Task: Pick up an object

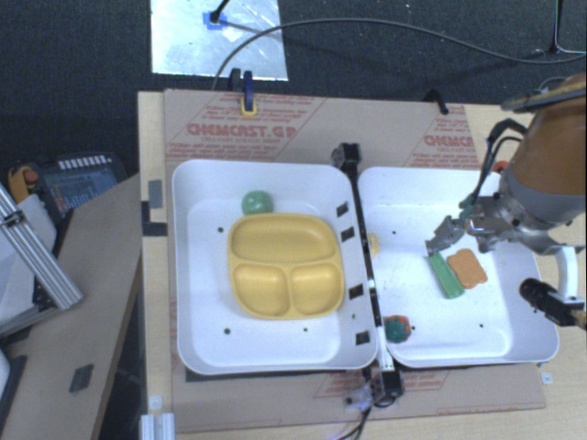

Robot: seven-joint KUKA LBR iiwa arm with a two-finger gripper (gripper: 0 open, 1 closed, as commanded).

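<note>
My gripper (pixel 465 237) hangs over the right bin (pixel 514 342), open, with nothing between its fingers. Just below it lie a green block (pixel 447 275) and a flat orange piece (pixel 468 268), side by side and touching. A small teal and orange ball (pixel 396 328) rests near the right bin's front left corner. A small pale yellow thing (pixel 372 244) sits against that bin's left wall. In the left bin (pixel 197 337) a yellow divided tray (pixel 282 265) lies in the middle, with a green ball (pixel 258 203) just behind it.
A black divider bar (pixel 356 236) runs between the two bins. The bins rest on a cardboard sheet (pixel 303 122). A shiny metal plate (pixel 218 26) lies on the dark floor behind.
</note>
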